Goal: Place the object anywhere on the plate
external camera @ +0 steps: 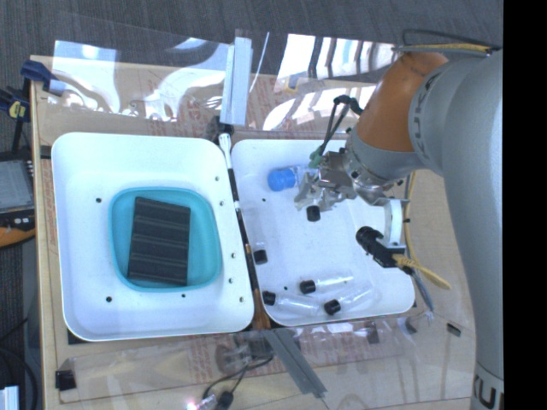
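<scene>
arm (pixel 453 126): cut off at right | pincer (pixel 313 196) fingers: unclear

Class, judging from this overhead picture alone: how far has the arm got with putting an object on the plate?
Done: a dark ribbed block already lies on the light-blue plate in the left bin. In hand: the gripper hovers in the right bin by a small blue object. Left: moving that onto the plate.

Two white bins (pixel 77 229) sit side by side on the bench, one on the left and one on the right (pixel 282 229). The left bin holds one light blue plate (pixel 120 229), and on it lies one dark ribbed block (pixel 160 240). The right bin holds one blue object (pixel 281 178) at its far side and one clear plastic bottle (pixel 329 282) near its front edge.
</scene>
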### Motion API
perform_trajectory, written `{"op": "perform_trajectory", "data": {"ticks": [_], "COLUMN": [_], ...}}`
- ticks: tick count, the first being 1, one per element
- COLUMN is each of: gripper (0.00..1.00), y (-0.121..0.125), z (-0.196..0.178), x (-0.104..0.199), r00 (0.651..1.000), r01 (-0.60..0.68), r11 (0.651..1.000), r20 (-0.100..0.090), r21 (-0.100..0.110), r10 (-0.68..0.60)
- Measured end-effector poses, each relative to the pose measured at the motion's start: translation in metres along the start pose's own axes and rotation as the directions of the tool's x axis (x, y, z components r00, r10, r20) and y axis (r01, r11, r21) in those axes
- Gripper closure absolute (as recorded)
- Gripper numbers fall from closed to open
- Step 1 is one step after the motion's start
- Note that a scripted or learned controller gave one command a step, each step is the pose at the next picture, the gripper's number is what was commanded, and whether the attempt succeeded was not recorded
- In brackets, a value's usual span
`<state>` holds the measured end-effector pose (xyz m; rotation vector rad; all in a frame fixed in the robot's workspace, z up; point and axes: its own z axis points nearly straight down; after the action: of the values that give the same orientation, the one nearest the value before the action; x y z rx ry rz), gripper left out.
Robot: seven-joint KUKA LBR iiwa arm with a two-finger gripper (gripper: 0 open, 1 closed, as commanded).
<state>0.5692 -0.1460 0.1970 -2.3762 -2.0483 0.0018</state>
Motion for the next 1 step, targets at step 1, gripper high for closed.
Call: {"op": "perform_trajectory", "data": {"ticks": [1], "gripper": [1.00], "y": [-0.0394], "z": [0.0070], "x": [0.0867], "r00": [0.959], "r01": [0.282], "r11": [0.959], "r20": [0.001], "r21": [0.003], "r10": [-0.282]}}
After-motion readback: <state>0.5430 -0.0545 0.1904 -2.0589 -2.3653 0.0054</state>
